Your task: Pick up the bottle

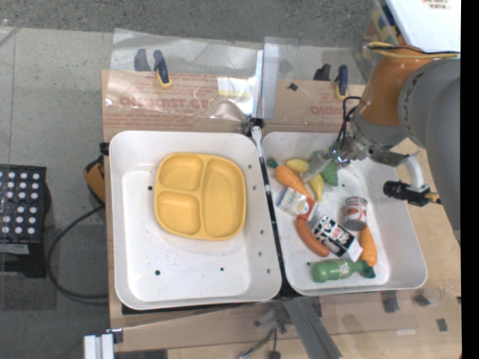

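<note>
Green bottle (334,270) was seen lying at the right bin's (397,230) front edge, well apart from the gripper (338,158), whose opening could not be told.

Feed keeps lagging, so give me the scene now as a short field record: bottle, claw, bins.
bottle: green bottle lying on its side at the near edge of the right bin
claw: claw low over the far part of the right bin, beside the yellow and green toy food, apart from the bottle
left bin: left bin holds a yellow divided plate
</note>
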Motion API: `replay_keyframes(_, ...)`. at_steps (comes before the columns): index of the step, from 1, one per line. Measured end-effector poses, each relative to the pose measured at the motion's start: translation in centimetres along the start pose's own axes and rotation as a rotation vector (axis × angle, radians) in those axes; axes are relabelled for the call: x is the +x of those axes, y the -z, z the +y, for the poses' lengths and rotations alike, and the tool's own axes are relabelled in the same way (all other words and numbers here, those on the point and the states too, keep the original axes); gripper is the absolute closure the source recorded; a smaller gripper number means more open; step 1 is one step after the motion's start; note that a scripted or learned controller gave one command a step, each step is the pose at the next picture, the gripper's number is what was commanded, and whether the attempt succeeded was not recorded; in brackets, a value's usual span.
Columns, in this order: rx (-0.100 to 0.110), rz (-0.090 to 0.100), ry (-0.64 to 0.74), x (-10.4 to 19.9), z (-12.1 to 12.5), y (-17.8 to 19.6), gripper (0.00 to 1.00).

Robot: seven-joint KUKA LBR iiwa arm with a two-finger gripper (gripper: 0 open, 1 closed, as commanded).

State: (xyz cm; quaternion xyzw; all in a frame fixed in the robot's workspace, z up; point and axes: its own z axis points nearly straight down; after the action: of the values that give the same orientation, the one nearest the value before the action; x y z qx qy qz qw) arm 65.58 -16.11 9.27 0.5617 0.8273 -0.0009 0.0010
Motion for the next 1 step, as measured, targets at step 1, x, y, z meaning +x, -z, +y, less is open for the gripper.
replay_keyframes(1,0.002,-0.001,0.000,-0.05,-0.05,0.98,1.00)
